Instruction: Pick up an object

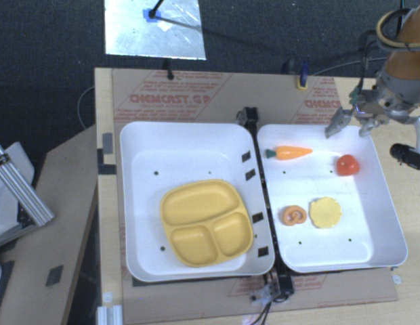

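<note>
Gripper (351,122) spread, holding nothing, above right bin (379,249), cardboard-covered bench (196,93), dark carpet (47,32)

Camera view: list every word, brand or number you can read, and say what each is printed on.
"CHEMCAST GP": red print on the brown protective sheet beneath the bins, upper left.
A second red print of the same look at upper right is partly cut off and too blurred to read.
Fainter red print along the sheet's bottom edge is too blurred.

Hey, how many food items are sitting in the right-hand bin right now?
4: a carrot at the far left, a tomato at the far right, a pretzel and a yellow disc side by side nearer the front.
</note>
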`<state>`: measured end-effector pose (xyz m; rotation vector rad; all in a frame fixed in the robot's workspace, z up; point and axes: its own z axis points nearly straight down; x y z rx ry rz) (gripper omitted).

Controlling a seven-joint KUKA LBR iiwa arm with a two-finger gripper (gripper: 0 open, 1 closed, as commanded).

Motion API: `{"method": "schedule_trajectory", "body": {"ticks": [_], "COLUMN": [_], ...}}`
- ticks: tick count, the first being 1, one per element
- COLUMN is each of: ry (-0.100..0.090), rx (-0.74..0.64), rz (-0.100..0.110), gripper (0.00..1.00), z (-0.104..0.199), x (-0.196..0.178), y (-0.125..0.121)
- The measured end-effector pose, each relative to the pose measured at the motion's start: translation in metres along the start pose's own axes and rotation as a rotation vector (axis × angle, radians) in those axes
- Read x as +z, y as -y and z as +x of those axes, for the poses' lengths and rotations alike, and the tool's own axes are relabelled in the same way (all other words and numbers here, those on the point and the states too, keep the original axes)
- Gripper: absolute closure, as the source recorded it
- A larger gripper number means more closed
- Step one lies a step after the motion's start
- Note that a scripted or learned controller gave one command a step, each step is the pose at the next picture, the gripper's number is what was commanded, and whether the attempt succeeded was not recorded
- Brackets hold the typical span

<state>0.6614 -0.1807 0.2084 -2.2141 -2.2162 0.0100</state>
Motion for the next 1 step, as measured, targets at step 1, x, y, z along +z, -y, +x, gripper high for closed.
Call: {"method": "schedule_trajectory", "body": {"ticks": [1], "ry": [0.002], "rx": [-0.003], "rz": [-0.013], "gripper": [0.0], "z": [0.0006], "x": [-0.0089], "y": [-0.0028]}}
